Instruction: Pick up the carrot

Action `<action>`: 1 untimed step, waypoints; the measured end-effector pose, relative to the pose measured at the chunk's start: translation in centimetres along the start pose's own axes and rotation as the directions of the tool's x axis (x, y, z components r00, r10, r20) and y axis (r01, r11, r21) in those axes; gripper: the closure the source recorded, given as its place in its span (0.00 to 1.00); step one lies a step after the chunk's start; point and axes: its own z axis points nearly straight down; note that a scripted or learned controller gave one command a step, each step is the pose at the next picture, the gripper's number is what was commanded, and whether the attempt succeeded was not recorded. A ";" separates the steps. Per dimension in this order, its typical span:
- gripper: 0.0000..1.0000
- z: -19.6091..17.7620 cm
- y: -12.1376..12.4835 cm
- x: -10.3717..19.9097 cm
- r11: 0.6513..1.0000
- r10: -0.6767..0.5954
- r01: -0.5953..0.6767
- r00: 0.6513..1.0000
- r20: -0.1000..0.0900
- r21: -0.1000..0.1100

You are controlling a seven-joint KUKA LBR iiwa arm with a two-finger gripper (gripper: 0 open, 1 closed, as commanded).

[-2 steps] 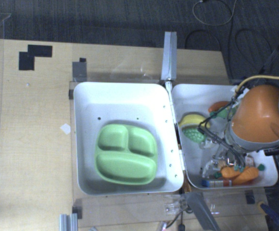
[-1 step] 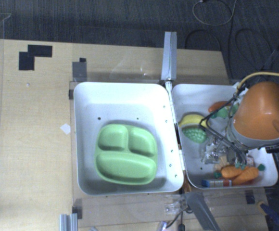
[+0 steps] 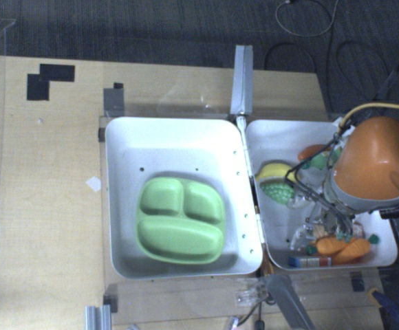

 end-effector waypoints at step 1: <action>0.00 2.4 -4.7 -0.9 1.000 0.017 -0.017 1.000 0.001 0.002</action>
